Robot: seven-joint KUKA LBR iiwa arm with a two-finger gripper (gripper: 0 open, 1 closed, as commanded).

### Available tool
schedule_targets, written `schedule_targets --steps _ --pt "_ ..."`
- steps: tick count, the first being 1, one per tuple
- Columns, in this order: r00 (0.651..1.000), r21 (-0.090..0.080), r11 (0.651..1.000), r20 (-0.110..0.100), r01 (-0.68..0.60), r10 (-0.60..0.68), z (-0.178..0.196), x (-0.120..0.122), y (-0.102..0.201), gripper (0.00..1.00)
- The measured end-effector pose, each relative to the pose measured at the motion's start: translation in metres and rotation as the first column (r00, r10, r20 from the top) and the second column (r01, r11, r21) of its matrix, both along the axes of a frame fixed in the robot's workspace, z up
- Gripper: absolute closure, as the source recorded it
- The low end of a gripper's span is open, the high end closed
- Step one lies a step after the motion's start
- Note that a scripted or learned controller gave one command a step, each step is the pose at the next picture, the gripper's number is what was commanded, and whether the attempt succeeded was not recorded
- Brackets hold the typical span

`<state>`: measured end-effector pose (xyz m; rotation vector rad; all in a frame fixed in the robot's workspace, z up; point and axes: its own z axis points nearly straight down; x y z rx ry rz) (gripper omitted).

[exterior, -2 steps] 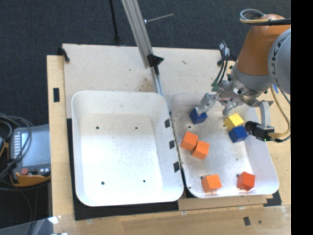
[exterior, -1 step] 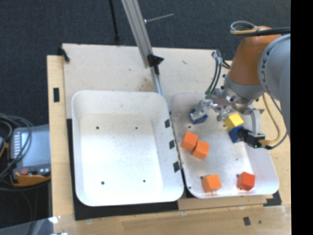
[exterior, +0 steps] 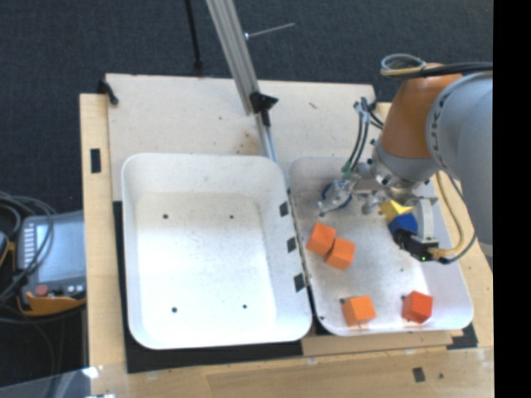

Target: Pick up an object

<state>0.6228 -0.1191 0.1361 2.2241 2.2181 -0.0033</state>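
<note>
Bench (exterior: pixel 191 114) is light wood/beige, sitting on dark grey carpet; a slanted aluminium rail (exterior: pixel 235 44) comes down from the top and ends between the two bins. Cables and a teach pendant (exterior: pixel 51 259) lie on the floor at the left. Left bin (exterior: pixel 207 247) is white with a few dark specks. Right bin (exterior: pixel 448 293) holds the objects: two orange blocks touching each other near its middle, upper one (exterior: pixel 321 240) and lower one (exterior: pixel 340 253); a third orange block (exterior: pixel 358 309) near the front edge; an orange-red block (exterior: pixel 417 307) near the front right corner. All are small, cube-like, matte. A yellow block (exterior: pixel 392 209) and blue block (exterior: pixel 404 222) sit just beside each other under the wrist, partly hidden. Gripper (exterior: pixel 348 193) hangs over the bin's back part, well apart from the orange blocks; can't tell how its end is set or whether it holds anything.
</note>
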Motion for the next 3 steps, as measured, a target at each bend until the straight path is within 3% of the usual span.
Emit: schedule_targets --steps 1,3 --pt "1.000 0.002 1.000 0.006 0.005 -0.005 0.012 0.002 0.000 1.00" --pt "1.000 0.000 1.000 0.008 -0.006 0.006 0.110 0.006 -0.012 1.00"
